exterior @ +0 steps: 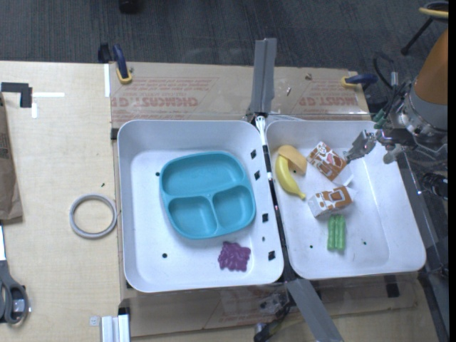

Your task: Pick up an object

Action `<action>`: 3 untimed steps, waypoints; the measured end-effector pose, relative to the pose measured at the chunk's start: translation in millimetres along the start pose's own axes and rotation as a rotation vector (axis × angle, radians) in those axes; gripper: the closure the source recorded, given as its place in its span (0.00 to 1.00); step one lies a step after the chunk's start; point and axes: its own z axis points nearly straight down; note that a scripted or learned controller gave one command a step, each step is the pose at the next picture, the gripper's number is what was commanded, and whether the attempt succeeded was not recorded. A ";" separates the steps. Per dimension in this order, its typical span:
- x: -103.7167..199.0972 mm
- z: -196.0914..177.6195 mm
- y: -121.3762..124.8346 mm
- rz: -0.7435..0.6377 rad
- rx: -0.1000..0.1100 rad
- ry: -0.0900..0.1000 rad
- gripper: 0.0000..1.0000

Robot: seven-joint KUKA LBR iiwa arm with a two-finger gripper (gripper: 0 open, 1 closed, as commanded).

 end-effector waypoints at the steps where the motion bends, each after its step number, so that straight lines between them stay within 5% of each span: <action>1: 21.0 62.3 13.6 -0.244 -0.001 0.000 0.00; 2: 31.8 117.3 -68.9 -0.303 -0.032 -0.013 0.00; 3: 30.6 118.8 13.8 -0.025 -0.035 -0.009 0.00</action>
